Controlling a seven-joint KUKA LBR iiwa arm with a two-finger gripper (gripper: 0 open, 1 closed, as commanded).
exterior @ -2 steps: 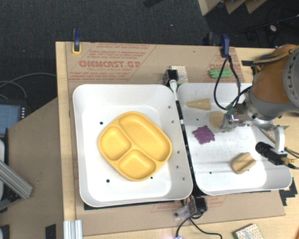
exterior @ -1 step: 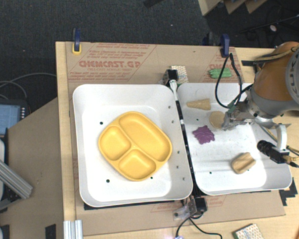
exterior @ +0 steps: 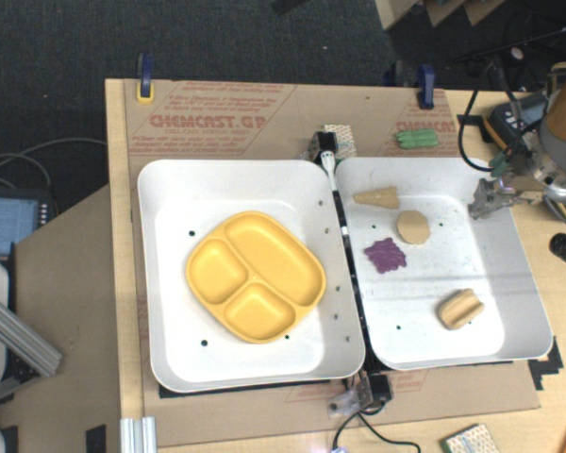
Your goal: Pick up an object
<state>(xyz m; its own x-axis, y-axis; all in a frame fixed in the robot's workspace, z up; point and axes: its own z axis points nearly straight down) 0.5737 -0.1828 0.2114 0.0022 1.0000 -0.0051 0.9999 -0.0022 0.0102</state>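
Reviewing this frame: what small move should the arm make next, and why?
Probably shift the gripper left and lower it over the round tan disc. The gripper sits at the right bin's upper right rim with nothing between its fingers, and the disc lies near it, apart from the purple cluster.

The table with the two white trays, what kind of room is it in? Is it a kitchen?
Probably a robot lab, not a kitchen. The white trays sit on a board clamped down with clips, loose cables run around it, and a robot arm reaches in.
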